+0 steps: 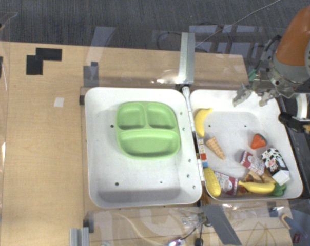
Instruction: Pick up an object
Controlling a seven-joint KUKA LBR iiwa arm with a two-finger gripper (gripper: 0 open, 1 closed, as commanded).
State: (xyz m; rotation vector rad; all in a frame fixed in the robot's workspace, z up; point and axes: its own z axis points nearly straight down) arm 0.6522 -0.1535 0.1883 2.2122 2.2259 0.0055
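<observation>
gripper open, empty, above right bin rear

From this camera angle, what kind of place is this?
Probably a robotics lab bench rigged for picking trials. Two white bins sit side by side on a wood bench, toy food such as a banana fills the right one, and the arm's tool hangs over it.

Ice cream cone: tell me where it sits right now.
The ice cream cone lies in the right bin, left of centre, just below the upper banana and left of the strawberry.
</observation>
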